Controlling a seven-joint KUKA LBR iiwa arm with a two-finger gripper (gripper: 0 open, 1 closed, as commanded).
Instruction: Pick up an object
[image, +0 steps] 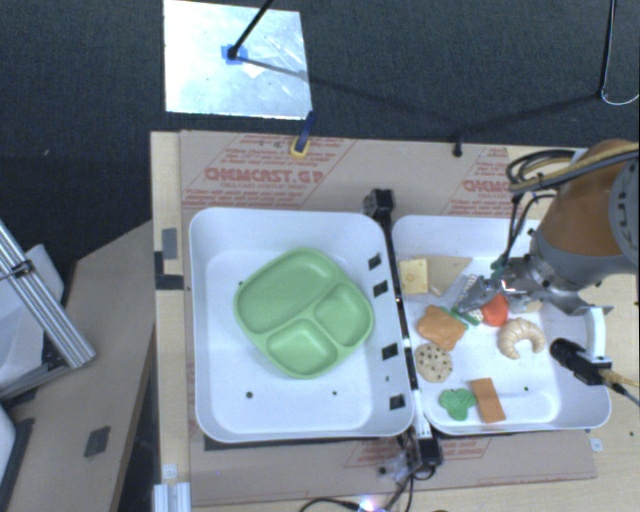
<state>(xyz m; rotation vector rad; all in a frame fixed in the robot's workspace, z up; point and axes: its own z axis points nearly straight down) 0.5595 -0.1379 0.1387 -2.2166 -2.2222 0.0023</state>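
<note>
My gripper (476, 297) is low in the right bin (580, 405), near its middle. Its tip is just above an orange bread-like piece (441, 327) and right beside a small red-orange piece (495, 312). I cannot tell whether it touches either. A tan croissant (522, 339) lies just to the right of the tip. A yellow cheese square (413, 275) and a pale wedge (450, 267) lie at the bin's back left. A cookie (434, 362), a green broccoli piece (458, 402) and an orange block (488, 400) sit toward the front.
The left bin (215, 400) holds a green divided plate (304, 312). A black-clipped divider (395, 310) separates the two bins. The arm (590, 225) comes in over the right bin's back right corner.
</note>
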